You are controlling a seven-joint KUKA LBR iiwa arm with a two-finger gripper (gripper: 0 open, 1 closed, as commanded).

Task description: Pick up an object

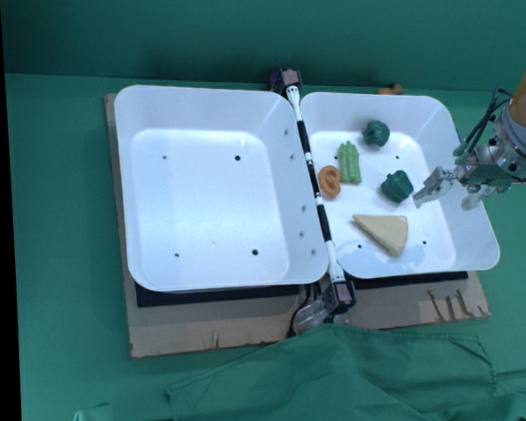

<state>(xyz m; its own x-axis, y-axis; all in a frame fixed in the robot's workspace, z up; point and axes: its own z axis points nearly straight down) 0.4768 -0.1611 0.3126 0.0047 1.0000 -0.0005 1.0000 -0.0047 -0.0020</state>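
Note:
The right bin (476, 247) holds several toy foods. A yellow cheese wedge (384, 232) lies near its front. One dark green pepper (397, 186) sits mid-bin and a second dark green pepper (376, 133) lies toward the back. A light green vegetable (349, 162) and an orange ring-shaped piece (330, 181) lie beside the divider. My gripper (453, 193) hovers over the bin's right side, just right of the mid-bin pepper. Its fingers are spread open and hold nothing.
The left bin (138, 168) sits beside the right one, with a black-and-white divider rail (312, 176) between them. Both rest on a cardboard sheet (208, 336). Green cloth (342, 377) bunches up at the front. A small orange object (390, 89) lies behind the right bin.

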